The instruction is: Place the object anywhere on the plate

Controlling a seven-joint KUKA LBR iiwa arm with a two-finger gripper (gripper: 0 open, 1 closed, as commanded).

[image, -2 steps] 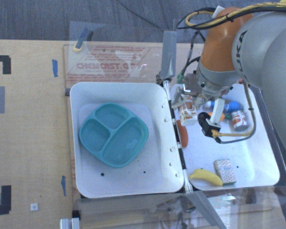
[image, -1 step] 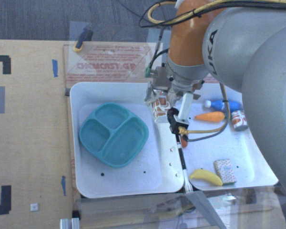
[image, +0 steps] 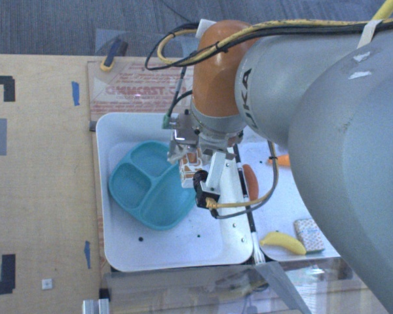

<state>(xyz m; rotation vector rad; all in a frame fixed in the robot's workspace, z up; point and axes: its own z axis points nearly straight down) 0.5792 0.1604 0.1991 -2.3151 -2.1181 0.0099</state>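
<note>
A teal plate (image: 147,187) with divided compartments lies in the left white bin (image: 164,254), towards its left side. My gripper (image: 188,170) hangs over the plate's right rim, below the orange wrist band. The wrist and cabling crowd the view there, and I cannot make out any object between the gripper's tips. In the right bin (image: 281,205) lie a reddish sausage-shaped piece (image: 251,181), a yellow banana (image: 282,243), a small patterned block (image: 309,235) and an orange piece (image: 282,161) half hidden by the arm.
The grey arm covers most of the right bin and the upper right of the view. A wall between the bins (image: 239,221) runs just right of the gripper. Wooden bench (image: 39,175) with blue tape marks lies to the left.
</note>
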